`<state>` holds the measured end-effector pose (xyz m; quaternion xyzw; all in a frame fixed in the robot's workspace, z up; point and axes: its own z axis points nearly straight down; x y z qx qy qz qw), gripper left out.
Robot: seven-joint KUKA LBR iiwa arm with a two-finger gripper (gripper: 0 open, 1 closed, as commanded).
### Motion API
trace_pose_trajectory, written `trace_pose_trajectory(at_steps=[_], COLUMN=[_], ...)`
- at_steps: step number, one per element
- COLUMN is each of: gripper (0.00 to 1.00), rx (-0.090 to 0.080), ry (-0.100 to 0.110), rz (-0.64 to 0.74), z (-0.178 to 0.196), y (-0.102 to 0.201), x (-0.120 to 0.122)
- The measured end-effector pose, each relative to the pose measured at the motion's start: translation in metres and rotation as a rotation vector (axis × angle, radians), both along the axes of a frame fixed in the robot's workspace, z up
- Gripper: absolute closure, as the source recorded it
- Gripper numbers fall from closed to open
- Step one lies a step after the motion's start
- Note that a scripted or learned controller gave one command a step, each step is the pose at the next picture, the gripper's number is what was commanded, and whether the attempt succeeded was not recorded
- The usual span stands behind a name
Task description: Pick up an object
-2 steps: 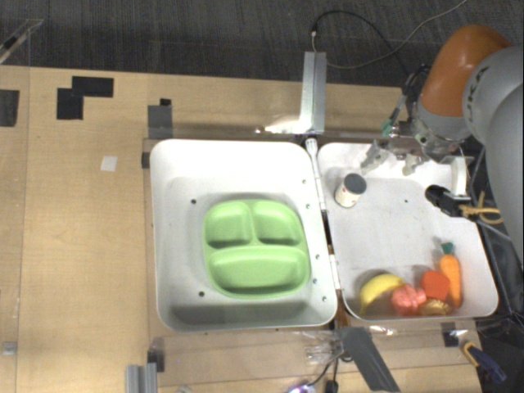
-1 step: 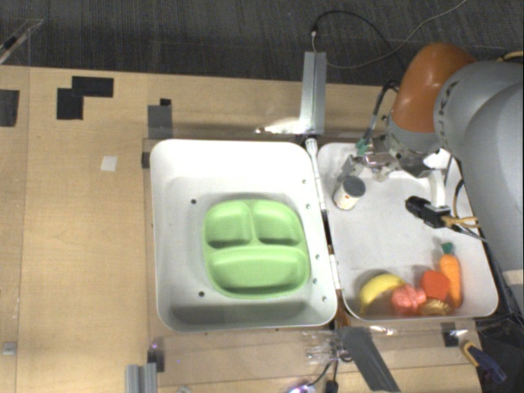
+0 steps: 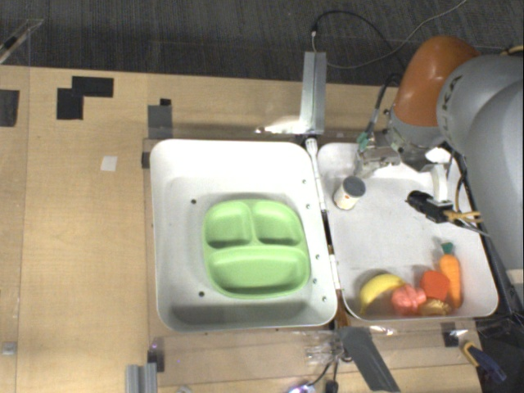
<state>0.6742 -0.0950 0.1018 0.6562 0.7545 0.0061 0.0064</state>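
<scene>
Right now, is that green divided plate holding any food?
No. The green plate lies flat in the left bin, all three compartments bare.

No readable text, label, brand, number or sign anywhere. Black blocky marks (image 3: 83,95) on the bench at upper left of the frame: plain shapes, not letters. Small pale square (image 3: 109,164) below them: blank. Green divided tray (image 3: 255,246) in the left bin (image 3: 168,244) unmarked, likewise the right bin (image 3: 385,236).
</scene>
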Motion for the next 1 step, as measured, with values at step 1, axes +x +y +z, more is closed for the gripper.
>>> trace_pose_trajectory(at_steps=[1], gripper=[1.0], rx=[-0.005], ry=[0.008], rz=[0.189], z=[0.0857], y=[-0.0688], x=[-0.0256])
